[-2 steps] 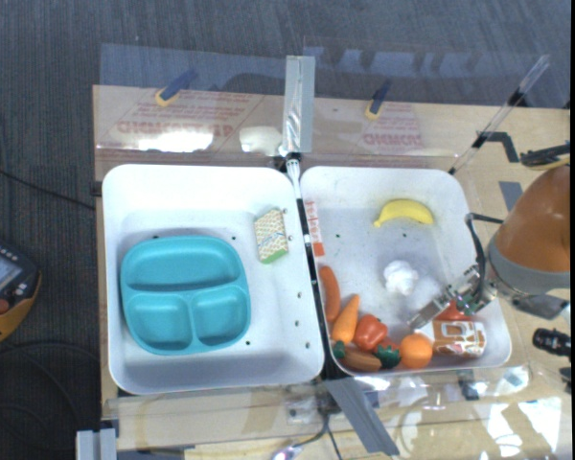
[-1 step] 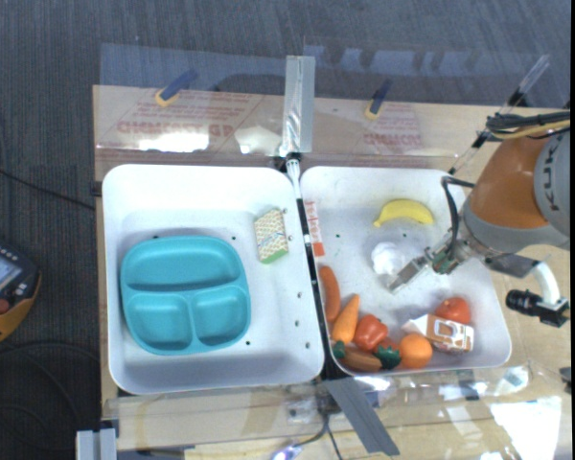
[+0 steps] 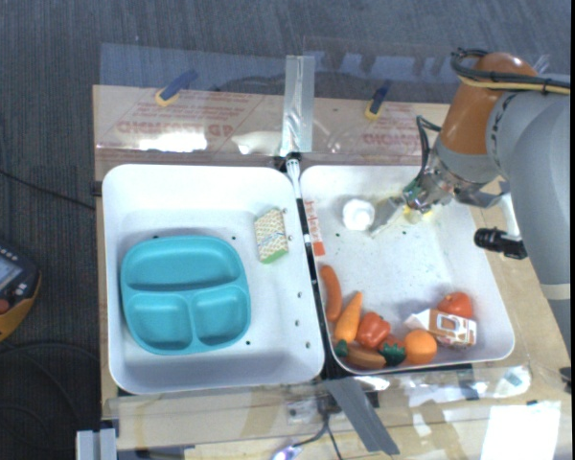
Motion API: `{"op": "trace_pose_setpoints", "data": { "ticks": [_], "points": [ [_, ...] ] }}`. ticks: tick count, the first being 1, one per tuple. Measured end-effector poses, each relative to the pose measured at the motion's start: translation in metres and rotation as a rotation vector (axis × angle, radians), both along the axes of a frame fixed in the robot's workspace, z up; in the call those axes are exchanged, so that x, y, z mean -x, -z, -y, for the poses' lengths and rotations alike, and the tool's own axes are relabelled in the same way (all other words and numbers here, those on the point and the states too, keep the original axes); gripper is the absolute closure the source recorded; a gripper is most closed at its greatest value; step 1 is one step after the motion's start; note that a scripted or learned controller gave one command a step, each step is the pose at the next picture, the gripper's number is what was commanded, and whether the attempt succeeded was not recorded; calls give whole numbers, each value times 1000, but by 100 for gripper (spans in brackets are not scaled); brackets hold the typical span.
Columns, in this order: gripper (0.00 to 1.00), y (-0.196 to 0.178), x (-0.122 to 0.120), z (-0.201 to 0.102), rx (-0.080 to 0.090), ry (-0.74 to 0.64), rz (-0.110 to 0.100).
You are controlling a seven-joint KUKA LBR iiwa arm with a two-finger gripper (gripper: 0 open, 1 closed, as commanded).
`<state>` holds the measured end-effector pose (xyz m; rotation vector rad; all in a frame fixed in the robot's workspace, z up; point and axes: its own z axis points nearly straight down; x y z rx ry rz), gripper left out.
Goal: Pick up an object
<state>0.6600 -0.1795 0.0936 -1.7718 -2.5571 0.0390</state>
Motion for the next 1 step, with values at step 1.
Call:
{"op": "trace_pose_setpoints", "data": {
  "ticks": [1],
  "points": [
    [100,-9,-2,0,6,-3,10]
  ]
}}
